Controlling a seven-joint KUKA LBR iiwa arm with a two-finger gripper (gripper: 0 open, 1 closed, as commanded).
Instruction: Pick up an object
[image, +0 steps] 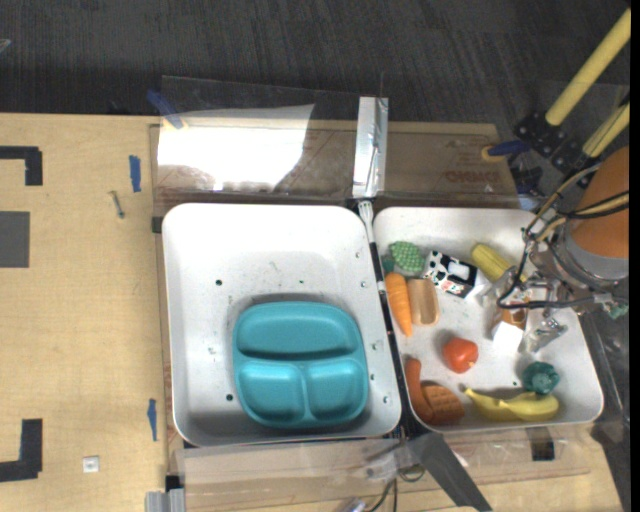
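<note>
My gripper (522, 318) hangs low over the right side of the right bin (590, 395), below the orange band of the arm (605, 215). A small white and brown piece (508, 332) lies right under it, partly hidden by cables. Around it in the bin lie a yellow corn cob (490, 261), a black-and-white toy (450, 272), a green piece (406, 256), a carrot (399, 303), a tan bun (423, 300), a red tomato (460, 353), a banana (512, 403), a teal object (541, 377) and an orange-brown pastry (437, 402).
The left bin (190, 300) holds a teal divided tray (298, 362). A metal divider (369, 148) stands behind the seam between the bins. Yellow bars (590, 70) and cables crowd the upper right corner.
</note>
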